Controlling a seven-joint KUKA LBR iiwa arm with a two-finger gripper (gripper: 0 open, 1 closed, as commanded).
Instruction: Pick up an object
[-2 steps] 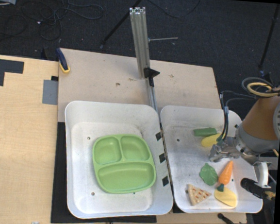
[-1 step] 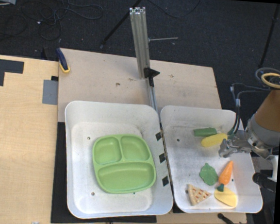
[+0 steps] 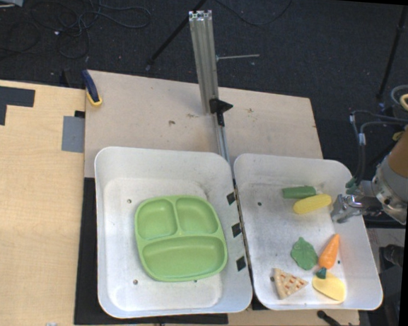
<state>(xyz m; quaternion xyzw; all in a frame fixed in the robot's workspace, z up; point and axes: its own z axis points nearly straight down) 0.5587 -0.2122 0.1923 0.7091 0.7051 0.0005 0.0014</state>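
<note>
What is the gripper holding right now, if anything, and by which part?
Nothing is held. The gripper sits at the right bin's right edge, just right of the yellow piece, with no item between its fingers. Its finger state cannot be told.

I'm looking down on a robotics lab. A plain board bench point(image 3: 264, 121) carries two shallow white bins point(image 3: 110, 186) side by side, with an aluminium extrusion post point(image 3: 204, 59) rising near its far edge. Loose cables point(image 3: 96, 14) trail over the dark floor beyond. Toy food point(image 3: 309, 260) and a green divided tray point(image 3: 179, 238) serve as test pieces.
</note>
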